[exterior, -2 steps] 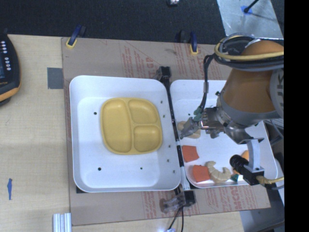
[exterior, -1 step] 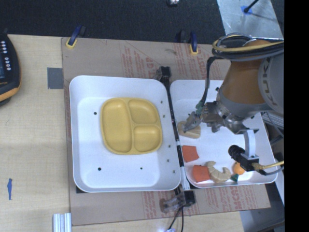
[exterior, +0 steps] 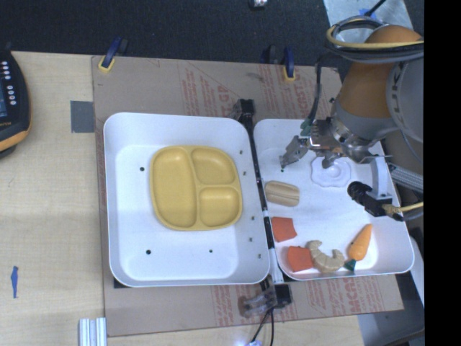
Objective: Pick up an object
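my pincer [exterior: 294, 152] hangs released and holding nothing over the far left part of the right bin [exterior: 403, 265], and the bread roll [exterior: 282, 193] lies just nearer than it, a touch left, its long axis running left to right.

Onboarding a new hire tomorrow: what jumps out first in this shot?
The yellow divided plate sits in the middle of the left bin. The orange-banded arm hangs over the right bin, its gripper near the far left corner. Toy foods cluster along that bin's near edge, including a carrot and a bread roll.
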{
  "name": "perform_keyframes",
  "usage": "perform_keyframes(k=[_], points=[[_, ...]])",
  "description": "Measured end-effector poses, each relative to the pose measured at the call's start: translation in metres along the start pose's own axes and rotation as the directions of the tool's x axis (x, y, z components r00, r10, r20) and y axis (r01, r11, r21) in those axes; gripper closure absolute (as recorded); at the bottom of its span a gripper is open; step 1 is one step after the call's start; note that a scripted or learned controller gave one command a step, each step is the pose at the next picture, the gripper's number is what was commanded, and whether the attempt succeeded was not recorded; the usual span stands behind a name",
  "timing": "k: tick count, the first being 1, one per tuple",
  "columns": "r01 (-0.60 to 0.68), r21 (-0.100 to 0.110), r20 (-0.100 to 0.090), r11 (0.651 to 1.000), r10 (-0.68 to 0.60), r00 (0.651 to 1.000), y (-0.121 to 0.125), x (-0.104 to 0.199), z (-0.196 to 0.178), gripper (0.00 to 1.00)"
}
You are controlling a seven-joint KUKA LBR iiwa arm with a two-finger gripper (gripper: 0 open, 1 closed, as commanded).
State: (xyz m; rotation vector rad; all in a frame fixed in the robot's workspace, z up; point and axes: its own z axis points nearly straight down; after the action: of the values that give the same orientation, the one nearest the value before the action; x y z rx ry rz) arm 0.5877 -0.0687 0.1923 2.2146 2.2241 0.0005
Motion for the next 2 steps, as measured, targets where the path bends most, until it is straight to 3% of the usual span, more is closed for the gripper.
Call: perform_keyframes(k=[1,2], points=[[-0.002,0.016,-0.005,1.000,0.002,1.000,-0.114,0.009,0.001,0.00],[-0.007,0.015,-0.001,1.000,0.007,1.000,-0.116,-0.064,0.102,0.00]])
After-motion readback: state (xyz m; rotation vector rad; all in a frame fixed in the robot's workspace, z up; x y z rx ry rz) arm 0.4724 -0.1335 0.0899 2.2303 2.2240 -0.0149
